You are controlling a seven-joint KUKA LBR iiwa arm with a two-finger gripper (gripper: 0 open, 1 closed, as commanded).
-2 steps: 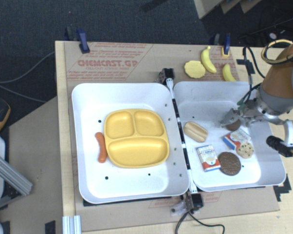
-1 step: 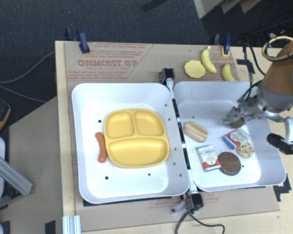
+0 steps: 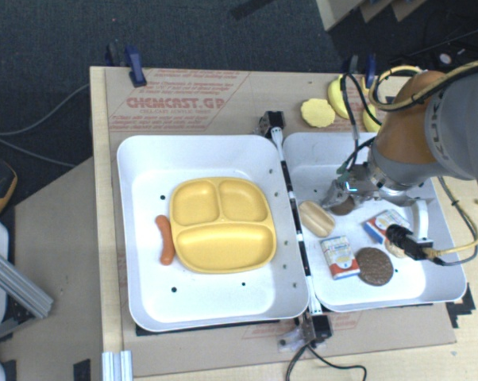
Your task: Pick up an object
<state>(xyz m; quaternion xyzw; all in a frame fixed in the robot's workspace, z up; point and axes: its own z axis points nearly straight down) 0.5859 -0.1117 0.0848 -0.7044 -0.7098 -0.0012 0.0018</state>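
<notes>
- Two shallow white bins sit side by side on the bench [image 3: 183, 101], whose brown surface carries red printed lettering beyond the left bin [image 3: 136, 236].
- Left bin: a yellow divided plate [image 3: 221, 224] with three compartments lies near its middle; an orange toy sausage [image 3: 166, 239] lies just beside the plate's left edge, lengthwise along it.
- Right bin [image 3: 441, 288]: it shares its left wall with the left bin and holds the loose objects listed below.
- Tan bread roll [image 3: 316, 217]: lies tilted just inside the right bin's left wall.
- Small red-and-white carton [image 3: 340, 257]: lies near the roll, on the side toward the bin's front wall.
- Brown round cookie [image 3: 375, 266]: lies just beside the carton, on the side away from the left bin.
- Blue, red and white packet [image 3: 379, 227]: lies between the cookie and the arm's wrist, partly covered by black hardware.
- Arm [image 3: 453, 125]: grey with an orange band, reaching over the right bin's far half.
- Gripper [image 3: 342, 198]: low in the right bin, near the roll, with a dark brown object [image 3: 342, 207] directly at its tip; whether it is released, clenched or grasping that object cannot be told.
- Yellow toy pieces: one round lump [image 3: 318, 113] rests on the bench beyond the right bin's far wall, and a banana-like piece [image 3: 339, 95] lies just beside it, behind black cables.
</notes>
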